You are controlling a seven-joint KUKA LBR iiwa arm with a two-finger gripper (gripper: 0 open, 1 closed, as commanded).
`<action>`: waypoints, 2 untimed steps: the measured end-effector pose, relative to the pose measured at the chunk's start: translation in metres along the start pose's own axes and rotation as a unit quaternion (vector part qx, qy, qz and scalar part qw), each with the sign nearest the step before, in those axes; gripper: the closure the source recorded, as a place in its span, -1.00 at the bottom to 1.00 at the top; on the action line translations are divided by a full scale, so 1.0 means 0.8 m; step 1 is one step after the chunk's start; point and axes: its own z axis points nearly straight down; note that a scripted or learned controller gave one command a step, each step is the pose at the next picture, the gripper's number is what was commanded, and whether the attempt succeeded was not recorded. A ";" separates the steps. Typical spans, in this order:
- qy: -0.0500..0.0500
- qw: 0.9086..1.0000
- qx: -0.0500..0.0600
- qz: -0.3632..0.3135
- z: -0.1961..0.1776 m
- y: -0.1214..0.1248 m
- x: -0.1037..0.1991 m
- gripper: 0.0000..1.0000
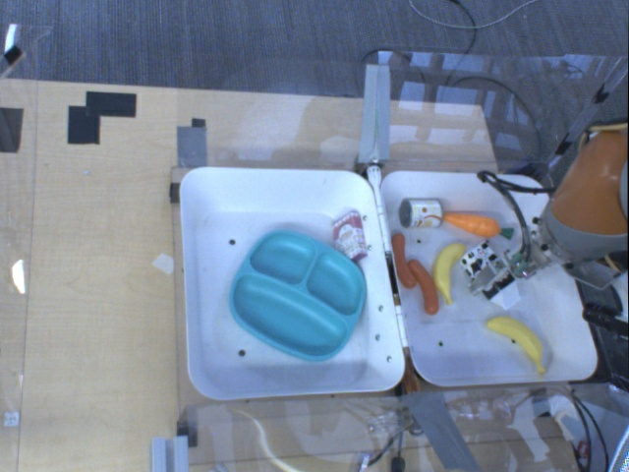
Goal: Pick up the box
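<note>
Over the right bin (pixel 565 362), the gripper (pixel 501 275) is reaching in from the right, touching a black-and-white box (pixel 479 261); whether its fingers are apart or together, I cannot tell. Beside the box a banana (pixel 447 268) is lying, with sausages (pixel 415 273), a can (pixel 421 212) and a carrot (pixel 472 224) nearby. A blue tray (pixel 297 295) is sitting in the left bin (pixel 211 362).

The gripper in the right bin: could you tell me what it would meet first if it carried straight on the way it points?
Probably the box, directly ahead of the gripper; depth is hard to judge, and they may already touch.
</note>
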 end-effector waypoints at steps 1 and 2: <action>-0.001 1.000 -0.003 -0.001 -0.015 0.004 0.000 1.00; -0.001 1.000 -0.002 -0.010 -0.003 -0.013 -0.003 1.00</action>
